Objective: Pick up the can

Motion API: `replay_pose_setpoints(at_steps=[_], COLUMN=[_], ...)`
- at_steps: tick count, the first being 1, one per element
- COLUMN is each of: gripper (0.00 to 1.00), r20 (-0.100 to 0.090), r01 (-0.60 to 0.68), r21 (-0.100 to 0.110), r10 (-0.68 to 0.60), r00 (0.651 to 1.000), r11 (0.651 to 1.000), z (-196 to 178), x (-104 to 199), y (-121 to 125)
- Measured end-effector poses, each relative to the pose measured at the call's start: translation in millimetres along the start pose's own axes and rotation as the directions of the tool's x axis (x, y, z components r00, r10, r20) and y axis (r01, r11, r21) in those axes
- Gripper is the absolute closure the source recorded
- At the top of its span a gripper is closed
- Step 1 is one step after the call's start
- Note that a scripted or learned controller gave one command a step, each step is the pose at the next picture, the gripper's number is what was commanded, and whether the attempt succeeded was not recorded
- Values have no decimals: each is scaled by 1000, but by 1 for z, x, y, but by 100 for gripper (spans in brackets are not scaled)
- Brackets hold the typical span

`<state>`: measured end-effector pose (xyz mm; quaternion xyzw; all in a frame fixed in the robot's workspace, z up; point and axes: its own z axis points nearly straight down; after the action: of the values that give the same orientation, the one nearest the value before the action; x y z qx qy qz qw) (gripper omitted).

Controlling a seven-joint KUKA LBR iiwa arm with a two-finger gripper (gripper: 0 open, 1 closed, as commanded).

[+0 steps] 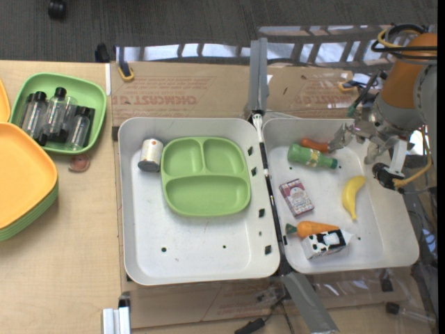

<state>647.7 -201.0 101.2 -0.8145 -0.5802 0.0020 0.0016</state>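
The gripper [363, 132] hangs over the far right corner of the right bin [389, 252], and whether it is parted or closed I cannot tell — nothing shows in its grasp. Just beside it lies a green bottle [313, 156] with an orange carrot [314, 145] touching it; nearer the front sit a banana [352, 195], a small pink carton [297, 196], a second carrot [318, 228] and a cow-patterned box [327, 243]. The can [149, 154] is well apart from all this, on its side in the left bin [201, 256], against the green divided plate [206, 175] (likely where it rolled to rest). The arm would have to cross both bins — the pick looks not yet begun.
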Motion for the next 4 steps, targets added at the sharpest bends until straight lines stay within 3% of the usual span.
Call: replay_pose_setpoints(at_steps=[1,2,3,4], gripper=[0,100,100,100], r20=[11,4,-1,0], r01=[-52,-47,35,182], r21=[19,1,-4,-4], r10=[52,47,-35,-182], r00=[999,999,999,983], r11=[998,999,999,983], z=[10,1,-11,10], x=[22,27,51,71], y=[-3,0,-68,-57])
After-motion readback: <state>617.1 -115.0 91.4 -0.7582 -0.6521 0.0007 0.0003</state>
